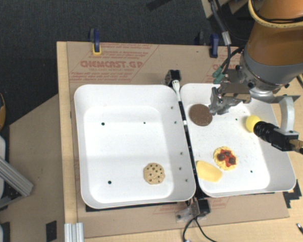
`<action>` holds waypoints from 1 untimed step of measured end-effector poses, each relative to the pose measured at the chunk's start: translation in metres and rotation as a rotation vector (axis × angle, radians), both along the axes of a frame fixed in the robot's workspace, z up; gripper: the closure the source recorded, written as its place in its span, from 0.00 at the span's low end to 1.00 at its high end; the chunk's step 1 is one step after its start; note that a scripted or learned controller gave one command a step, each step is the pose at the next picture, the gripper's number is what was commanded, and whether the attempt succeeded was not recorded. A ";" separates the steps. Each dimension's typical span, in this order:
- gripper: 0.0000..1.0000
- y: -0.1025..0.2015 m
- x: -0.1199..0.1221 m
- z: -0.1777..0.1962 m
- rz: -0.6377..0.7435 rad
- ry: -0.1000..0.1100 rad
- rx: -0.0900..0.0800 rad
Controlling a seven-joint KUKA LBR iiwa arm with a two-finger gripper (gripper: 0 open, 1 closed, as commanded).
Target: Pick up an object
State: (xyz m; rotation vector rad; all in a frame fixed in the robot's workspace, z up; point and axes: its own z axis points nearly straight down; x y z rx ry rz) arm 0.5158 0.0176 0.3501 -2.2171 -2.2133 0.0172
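Hovering our pincer (217,106) just beside the brown disc (200,115), likely lining up a grab; can't tell whether it's gripping.

In the right bin (272,183), the claw (215,107) hangs at upper centre-right of the frame, just beside a brown disc (200,115). A small pizza (225,158) and yellow wedge (208,171) lie lower. A cookie (154,173) sits in the left bin (91,150).
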 end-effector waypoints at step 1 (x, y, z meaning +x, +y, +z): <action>1.00 0.048 -0.012 0.127 0.008 -0.028 0.005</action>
